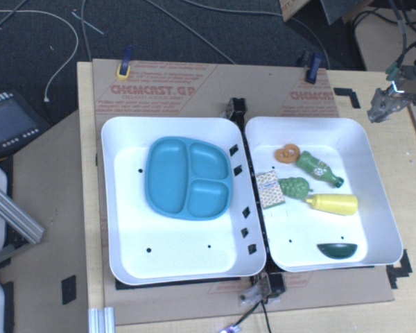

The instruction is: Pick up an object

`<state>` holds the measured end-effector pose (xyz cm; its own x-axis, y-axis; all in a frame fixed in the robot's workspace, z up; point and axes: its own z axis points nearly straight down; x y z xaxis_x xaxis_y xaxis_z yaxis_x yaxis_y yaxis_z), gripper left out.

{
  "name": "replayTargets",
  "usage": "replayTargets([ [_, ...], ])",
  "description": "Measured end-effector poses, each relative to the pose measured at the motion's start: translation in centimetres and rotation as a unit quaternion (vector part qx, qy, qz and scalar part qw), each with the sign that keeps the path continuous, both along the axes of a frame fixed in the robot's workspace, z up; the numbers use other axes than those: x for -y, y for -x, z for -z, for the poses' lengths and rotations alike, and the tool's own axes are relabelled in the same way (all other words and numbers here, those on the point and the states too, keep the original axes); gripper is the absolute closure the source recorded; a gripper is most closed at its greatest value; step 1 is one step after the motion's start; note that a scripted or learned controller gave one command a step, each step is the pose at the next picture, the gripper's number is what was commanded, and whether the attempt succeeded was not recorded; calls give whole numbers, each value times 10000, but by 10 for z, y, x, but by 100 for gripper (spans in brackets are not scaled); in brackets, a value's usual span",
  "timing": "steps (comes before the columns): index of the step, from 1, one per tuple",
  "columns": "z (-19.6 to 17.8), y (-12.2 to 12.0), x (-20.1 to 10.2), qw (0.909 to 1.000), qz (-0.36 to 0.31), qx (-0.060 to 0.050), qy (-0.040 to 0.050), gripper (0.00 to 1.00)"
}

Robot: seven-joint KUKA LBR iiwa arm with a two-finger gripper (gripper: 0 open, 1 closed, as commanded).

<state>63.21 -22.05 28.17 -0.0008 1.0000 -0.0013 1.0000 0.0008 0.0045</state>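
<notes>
Right shallow white bin (374,186): 6 small candidates for picking, none lifted, all lying on the bin floor.
- Orange ring-shaped doughnut toy (288,153) near the far left part, flat.
- Green plastic bottle with a pale label (317,168) just right of the ring, lying on its side, slanted; label text too small to read.
- Knobbly green vegetable-like toy (295,186) in the middle, touching the neck end of the yellow plastic squeeze bottle (335,203), also on its side.
- Small flat packet with a speckled multicolour pattern (270,189) against the left wall; print unreadable.
- Dark green half-round piece (336,250) near the front edge, well apart from the rest.

Left shallow white bin (125,207): 1 light blue plastic plate with 3 compartments (189,177), nothing in any compartment.

Under both bins, on the worktop (87,207), a brown cardboard sheet (194,78) with red print reading "CHEMCAST GP" twice, the right copy partly covered. 2 blue clamps (125,66) at the far edge.

Grey gripper (386,104) outside the right bin, beyond its far right corner, well apart from every object; open or shut impossible to tell at this size.
</notes>
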Motion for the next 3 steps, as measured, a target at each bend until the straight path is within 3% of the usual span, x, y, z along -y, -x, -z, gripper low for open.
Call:
replayTargets([
  [3,24,7,-177,10000,-30,-36,-21,100],
])
